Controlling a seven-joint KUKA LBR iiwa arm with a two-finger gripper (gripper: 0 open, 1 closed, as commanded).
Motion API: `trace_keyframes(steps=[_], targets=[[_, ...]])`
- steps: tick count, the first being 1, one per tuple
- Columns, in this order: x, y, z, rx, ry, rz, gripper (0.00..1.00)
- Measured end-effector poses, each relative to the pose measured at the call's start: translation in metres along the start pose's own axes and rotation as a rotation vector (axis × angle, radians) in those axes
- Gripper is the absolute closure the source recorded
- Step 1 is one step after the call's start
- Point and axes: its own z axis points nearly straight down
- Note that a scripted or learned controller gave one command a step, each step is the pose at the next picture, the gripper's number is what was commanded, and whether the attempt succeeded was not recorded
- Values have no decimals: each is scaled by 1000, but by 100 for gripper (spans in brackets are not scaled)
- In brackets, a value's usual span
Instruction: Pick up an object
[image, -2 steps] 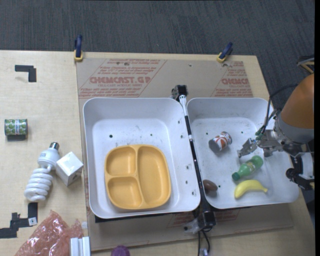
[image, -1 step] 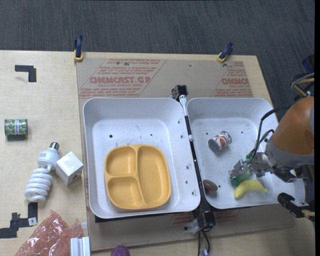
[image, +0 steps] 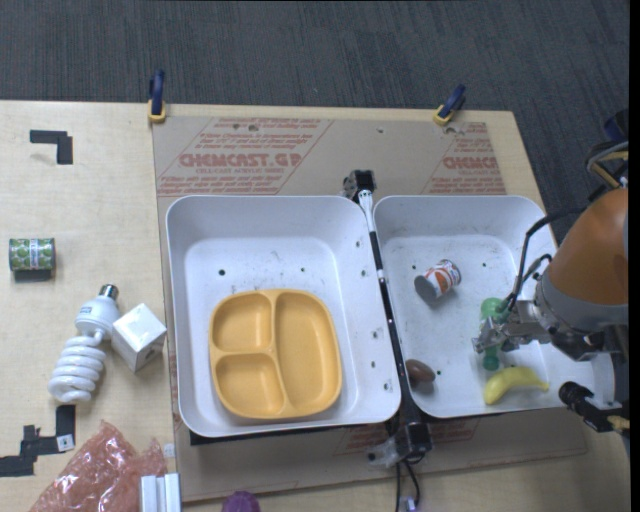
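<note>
Yellow banana (image: 514, 384) is located in the right bin (image: 455, 212), at its near right corner, long axis lying left-right. Positioned just above the banana is the tool (image: 497, 336); its opening cannot be determined.

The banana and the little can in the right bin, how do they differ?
The banana is yellow and curved; the can is a white and red cylinder lying on its side. The banana lies near the bin's front edge beside the tool; the can lies farther back. Both rest in the right bin.
</note>
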Motion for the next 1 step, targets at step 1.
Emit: trace_keyframes(steps=[1], targets=[[36,-11,-90,1,0,-4,100]])
